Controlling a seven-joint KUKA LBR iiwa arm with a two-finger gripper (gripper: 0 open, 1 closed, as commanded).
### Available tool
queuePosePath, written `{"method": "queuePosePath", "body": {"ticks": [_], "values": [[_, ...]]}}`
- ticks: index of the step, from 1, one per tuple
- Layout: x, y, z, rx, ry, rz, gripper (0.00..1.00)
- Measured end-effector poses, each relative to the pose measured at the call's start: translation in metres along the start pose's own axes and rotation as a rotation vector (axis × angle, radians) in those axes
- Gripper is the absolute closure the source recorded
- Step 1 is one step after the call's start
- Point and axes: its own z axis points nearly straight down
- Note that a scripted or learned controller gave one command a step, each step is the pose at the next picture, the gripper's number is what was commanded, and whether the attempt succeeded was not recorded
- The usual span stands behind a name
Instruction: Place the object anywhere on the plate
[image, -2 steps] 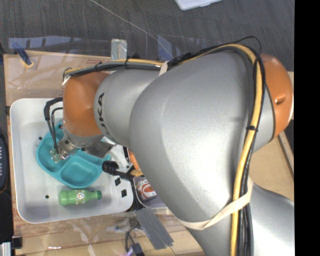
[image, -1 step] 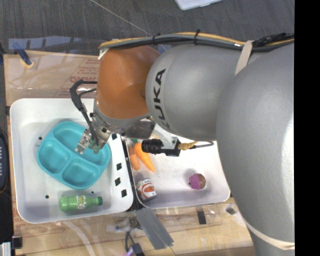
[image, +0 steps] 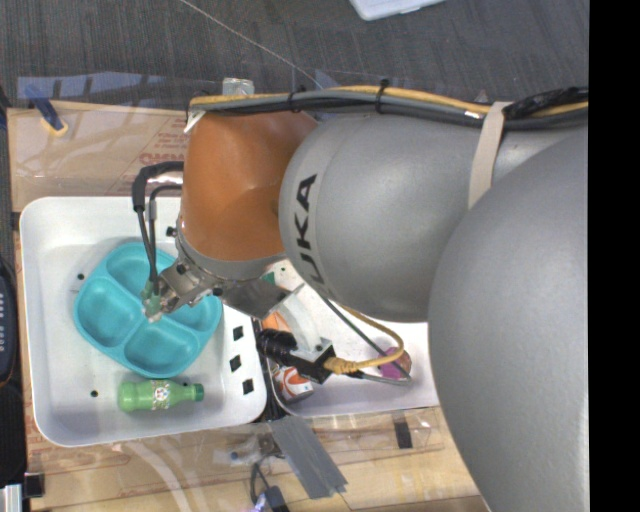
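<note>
1. Since the pincer hangs right over the middle of the plate, this looks like the step where the object gets set down or has just been let go.
2. The tip of the pincer is small and partly hidden by the big arm, so I cannot tell if it is spread or pressed together.
3. Something pale and glassy sits right at the tip, but it is too small to say if that is the object or just part of the pincer.
4. The plate is blue-green with a few hollow parts, and it lies right under the pincer in the left bin.
5. A green bottle lies on its side below the pincer, just past the plate edge, on the floor of the bin.
6. The bottle is not on the plate, so if it is the object, the job is not done.
7. More small things lie in the other bin, to the right of the pincer, half under the arm.
8. I think the next move needs care: if the pincer carries something, it should go down gently and let go over a hollow part. If it carries nothing, it should lift and go to the bottle.
</note>
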Motion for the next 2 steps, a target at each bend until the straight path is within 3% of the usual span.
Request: {"method": "queuePosePath", "body": {"ticks": [1,2], "values": [[-0.040,0.073,-0.016,0.001,0.000,0.048,1.00],[-0.035,-0.027,-0.067,-0.005,-0.001,-0.012,1.00]]}}
